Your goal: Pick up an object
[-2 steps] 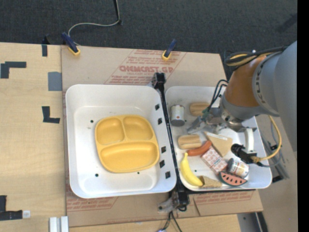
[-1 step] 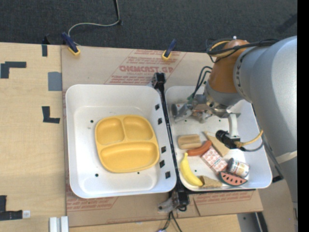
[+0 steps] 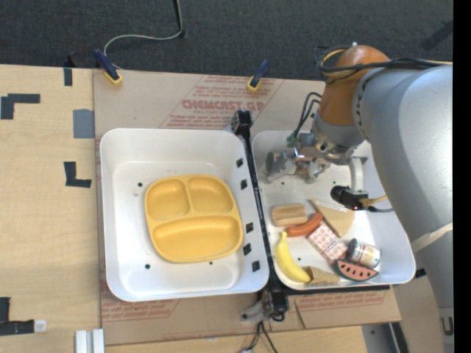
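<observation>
**A:** What lies in each bin, left to right?

**B:** The left bin point(image 3: 118, 219) holds a yellow divided plate point(image 3: 193, 218). The right bin point(image 3: 401, 252) holds toy food: a banana point(image 3: 288, 259), a bread piece point(image 3: 288, 215), a sausage point(image 3: 304, 226).

**A:** Has anything been picked up?

**B:** Not yet, it seems. The gripper point(image 3: 283, 164) hovers low at that bin's upper end, the jaws apparently apart with nothing between them, though the view is blurry. The grasp remains.

**A:** Any writing?

**B:** Red print on the cardboard point(image 3: 169, 101) reads "CHEMCAST".

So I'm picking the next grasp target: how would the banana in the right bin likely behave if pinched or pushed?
The banana is curved and tapered, so it would probably pivot rather than slide straight. Its skin looks smooth and glossy, maybe slippery. It lies close to the bin wall, so a push could jam it there.
</observation>
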### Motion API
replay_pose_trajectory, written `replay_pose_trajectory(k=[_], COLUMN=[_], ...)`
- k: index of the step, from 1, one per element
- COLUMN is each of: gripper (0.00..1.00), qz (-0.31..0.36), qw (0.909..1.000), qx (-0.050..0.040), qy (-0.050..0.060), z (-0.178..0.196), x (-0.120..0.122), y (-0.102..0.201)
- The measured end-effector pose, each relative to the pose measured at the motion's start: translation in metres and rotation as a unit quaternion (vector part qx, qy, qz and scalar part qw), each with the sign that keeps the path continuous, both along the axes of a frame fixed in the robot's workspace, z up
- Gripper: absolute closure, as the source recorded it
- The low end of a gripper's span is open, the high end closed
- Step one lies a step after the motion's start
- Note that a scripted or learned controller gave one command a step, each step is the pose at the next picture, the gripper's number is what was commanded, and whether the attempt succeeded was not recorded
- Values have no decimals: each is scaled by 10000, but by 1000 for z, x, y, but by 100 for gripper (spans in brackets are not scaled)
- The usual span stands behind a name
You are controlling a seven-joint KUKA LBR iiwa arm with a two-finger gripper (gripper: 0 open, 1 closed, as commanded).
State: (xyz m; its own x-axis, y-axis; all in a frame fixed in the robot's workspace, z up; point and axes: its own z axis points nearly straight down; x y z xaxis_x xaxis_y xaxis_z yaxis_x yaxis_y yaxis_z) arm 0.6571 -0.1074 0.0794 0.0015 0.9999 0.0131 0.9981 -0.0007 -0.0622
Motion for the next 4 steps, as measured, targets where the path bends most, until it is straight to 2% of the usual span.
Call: replay_pose_trajectory(k=[1,2,3,4], gripper=[0,0,0,0], qz=[54,61,59,8], qw=[10000,10000,10000,9995], qx=[-3,14,22,-71], qy=[-49,-50,-51,-315], z=[1,1,1,6], x=[2,3,3,-43], y=[-11,-17,-39,-20])
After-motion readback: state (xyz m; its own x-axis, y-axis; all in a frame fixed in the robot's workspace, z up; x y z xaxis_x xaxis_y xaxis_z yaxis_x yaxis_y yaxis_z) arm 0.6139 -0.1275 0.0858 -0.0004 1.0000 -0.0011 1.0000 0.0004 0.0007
